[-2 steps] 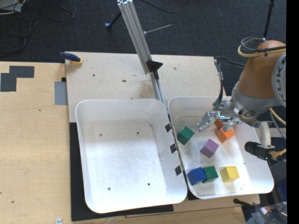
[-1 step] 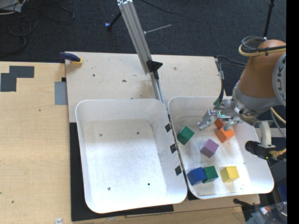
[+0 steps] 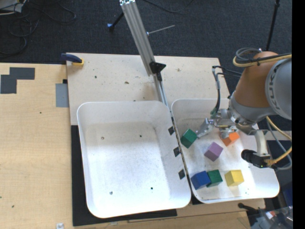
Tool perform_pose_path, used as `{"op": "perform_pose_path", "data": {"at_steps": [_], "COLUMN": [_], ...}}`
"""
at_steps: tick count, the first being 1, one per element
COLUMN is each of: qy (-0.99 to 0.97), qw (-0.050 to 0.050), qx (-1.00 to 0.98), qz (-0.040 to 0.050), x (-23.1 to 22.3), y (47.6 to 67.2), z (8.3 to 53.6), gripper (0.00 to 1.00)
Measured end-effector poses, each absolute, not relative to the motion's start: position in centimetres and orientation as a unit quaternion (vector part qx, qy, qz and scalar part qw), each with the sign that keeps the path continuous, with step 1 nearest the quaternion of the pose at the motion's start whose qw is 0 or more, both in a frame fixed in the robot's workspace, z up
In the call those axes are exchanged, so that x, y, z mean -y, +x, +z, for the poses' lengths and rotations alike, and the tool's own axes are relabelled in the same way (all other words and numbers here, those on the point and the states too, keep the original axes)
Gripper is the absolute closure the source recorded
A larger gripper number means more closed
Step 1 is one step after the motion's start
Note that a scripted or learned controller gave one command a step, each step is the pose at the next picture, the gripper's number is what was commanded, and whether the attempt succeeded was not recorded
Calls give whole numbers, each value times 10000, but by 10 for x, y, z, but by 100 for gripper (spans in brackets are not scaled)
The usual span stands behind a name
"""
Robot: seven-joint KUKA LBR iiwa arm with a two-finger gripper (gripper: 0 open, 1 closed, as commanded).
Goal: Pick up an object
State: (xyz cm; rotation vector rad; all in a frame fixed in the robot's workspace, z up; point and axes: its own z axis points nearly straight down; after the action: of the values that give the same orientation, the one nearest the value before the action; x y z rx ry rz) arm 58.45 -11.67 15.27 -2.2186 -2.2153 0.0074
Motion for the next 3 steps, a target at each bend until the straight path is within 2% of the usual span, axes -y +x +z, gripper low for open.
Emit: {"op": "perform_pose_path", "data": {"at_steps": [1, 2, 3], "qy": [-7071, -7081, -7105], "qw": [-99, -90, -66], "qx": [7070, 7061, 7037], "qz": [-62, -59, -49], "x": [122, 123, 125], "y": [590, 591, 590], "z": [121, 118, 126], "gripper": [0, 0, 100]}}
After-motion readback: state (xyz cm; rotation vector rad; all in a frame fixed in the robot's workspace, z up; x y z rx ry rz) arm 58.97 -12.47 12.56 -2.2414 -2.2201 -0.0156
